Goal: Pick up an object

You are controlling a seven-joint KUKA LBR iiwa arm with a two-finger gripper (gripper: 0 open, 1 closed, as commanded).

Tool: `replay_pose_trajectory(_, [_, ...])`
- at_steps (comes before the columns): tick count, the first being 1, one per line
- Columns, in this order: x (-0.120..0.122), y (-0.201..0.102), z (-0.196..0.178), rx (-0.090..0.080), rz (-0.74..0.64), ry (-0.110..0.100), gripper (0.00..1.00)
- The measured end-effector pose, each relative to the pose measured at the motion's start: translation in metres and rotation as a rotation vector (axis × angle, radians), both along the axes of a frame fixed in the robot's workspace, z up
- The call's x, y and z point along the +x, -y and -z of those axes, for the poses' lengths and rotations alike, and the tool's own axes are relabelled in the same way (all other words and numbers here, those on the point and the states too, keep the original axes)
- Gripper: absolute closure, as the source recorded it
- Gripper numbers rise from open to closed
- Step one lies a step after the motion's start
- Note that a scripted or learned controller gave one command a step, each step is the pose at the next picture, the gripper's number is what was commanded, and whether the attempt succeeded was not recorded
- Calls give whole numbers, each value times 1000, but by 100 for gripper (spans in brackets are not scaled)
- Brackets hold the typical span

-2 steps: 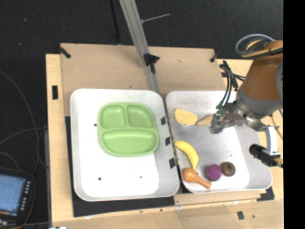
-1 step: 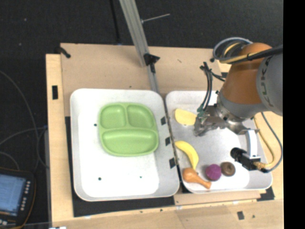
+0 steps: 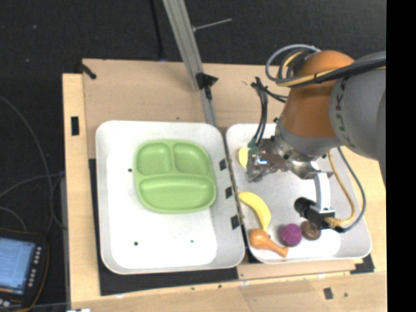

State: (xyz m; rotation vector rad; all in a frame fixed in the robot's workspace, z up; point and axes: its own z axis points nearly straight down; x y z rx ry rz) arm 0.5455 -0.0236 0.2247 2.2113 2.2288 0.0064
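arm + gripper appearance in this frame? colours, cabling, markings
The arm is grey with a glossy orange band above the wrist and partial dark lettering on the grey link. Black and pale cables loop over the orange section. The gripper is a metallic silver assembly.

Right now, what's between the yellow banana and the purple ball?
In the camera view, the orange pear-shaped toy lies between the banana and the purple ball.

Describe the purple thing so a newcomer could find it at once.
Start at the right bin, the one the arm reaches over, and go to its near edge. The purple ball sits there between an orange pear-shaped toy and a small brown piece. It is the only round purple thing.
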Motion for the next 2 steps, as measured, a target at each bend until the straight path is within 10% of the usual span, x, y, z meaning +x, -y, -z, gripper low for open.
replay_pose_trajectory(2, [7, -106, -14, 0, 0, -3, 100])
